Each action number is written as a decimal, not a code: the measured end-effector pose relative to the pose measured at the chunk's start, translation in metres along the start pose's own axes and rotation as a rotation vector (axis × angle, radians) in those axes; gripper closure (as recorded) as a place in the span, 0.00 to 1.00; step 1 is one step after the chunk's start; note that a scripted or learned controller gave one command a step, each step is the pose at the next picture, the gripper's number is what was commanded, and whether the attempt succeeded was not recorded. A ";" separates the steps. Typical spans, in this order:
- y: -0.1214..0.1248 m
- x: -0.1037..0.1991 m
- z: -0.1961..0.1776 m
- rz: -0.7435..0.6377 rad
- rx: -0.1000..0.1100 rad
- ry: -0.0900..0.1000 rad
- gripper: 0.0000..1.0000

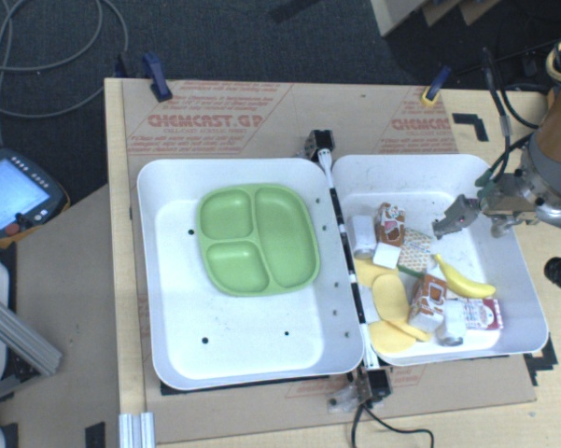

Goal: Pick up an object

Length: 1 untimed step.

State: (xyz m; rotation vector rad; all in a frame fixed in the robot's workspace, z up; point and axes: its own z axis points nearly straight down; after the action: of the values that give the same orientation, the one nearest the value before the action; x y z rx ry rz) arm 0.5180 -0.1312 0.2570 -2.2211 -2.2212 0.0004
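While the arm (pixel 541 171) is reaching in from the right, we are looking down on a banana (pixel 464 279) that is lying in the right bin (pixel 527 287), its long axis running on a slant from upper left to lower right, the lower-right tip pointing toward the bin's right wall. It is resting on top of a heap of small packets: a brown-and-white carton (pixel 389 222) is sitting toward the back, a second brown carton (pixel 430 299) is leaning just beside the banana, and a red-and-white wrapper (pixel 481 316) is lying below it. Yellow rounded pieces (pixel 388 297) are crowding the bin's left side, near the divide.

In the left bin (pixel 168 334) a green divided plate (pixel 259 239) is lying flat, its three compartments facing up. Both bins are sitting on a pale wooden counter (pixel 215 119) printed with red lettering, with blue clamps (pixel 155 73) gripping its back edge. Around it we are seeing dark carpet (pixel 261 26), looping cables (pixel 47 26) and a handheld screen (pixel 14 194) at left.

The pincer (pixel 453 218) is hovering over the back of the right bin, above and apart from the banana, angled toward the left. We are seeing nothing between its fingers, and we cannot tell how far they are parted.
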 end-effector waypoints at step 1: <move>-0.038 0.009 0.172 0.001 -0.002 -0.001 0.00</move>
State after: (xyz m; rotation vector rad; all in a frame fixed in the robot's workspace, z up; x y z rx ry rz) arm 0.4796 -0.1224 0.0850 -2.2239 -2.2216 -0.0014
